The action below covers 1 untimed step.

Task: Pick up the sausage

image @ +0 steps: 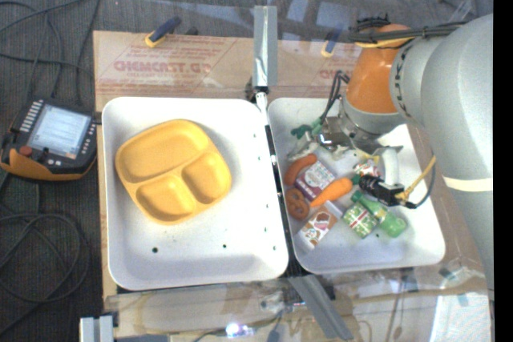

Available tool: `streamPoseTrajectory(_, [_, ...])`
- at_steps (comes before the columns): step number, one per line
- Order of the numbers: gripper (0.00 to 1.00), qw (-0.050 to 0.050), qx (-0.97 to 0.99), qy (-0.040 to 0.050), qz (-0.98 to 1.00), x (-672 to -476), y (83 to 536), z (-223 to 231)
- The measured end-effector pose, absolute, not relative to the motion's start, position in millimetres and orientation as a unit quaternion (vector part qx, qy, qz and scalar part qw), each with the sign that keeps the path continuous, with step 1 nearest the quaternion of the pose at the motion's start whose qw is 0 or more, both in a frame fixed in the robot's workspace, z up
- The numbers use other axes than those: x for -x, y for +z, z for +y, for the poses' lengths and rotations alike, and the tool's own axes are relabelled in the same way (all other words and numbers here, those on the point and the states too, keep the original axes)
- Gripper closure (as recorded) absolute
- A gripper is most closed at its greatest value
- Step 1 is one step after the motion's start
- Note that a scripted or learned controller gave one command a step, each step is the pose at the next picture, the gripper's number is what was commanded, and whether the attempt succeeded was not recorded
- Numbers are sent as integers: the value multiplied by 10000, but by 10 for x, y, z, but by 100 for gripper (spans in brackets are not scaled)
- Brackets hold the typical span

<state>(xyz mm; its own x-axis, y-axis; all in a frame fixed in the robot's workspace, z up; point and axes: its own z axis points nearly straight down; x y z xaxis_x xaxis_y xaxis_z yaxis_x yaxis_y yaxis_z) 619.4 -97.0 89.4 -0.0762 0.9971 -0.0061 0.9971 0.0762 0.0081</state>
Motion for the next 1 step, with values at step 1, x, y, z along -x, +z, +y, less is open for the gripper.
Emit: streamPoseTrajectory(1, [100,43,-6792,48,7339,-6212,1002,-949])
